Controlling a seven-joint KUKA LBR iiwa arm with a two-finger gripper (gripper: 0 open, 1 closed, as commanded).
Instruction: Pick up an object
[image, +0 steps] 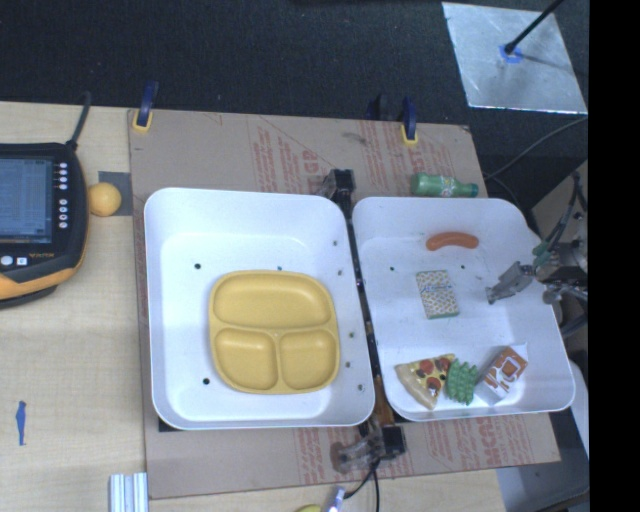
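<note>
A: Two bins sit side by side on the worktop. Left bin holds a yellow tray with three compartments, nothing in them. Right bin holds the small stuff.

B: Which small stuff?

A: Taking the card near the right bin's middle as the mark: a sausage lies beyond it toward the far wall, apart from it. Toward the near wall sit a pizza slice, a green block just beside it, and a small box to the right of those.

B: And the tool?

A: The tool is to the card's right, near it, over the bin floor at the right rim. I see nothing between its fingers (how wide they stand I cannot tell, they are small and dark).

B: What would you take?

A: The card is closest, but I judge it thin, flat and light, so hard to get under; an edge pinch might slip. The sausage looks rounded, light and probably smooth plastic; closing across its middle seems the surer hold.
</note>
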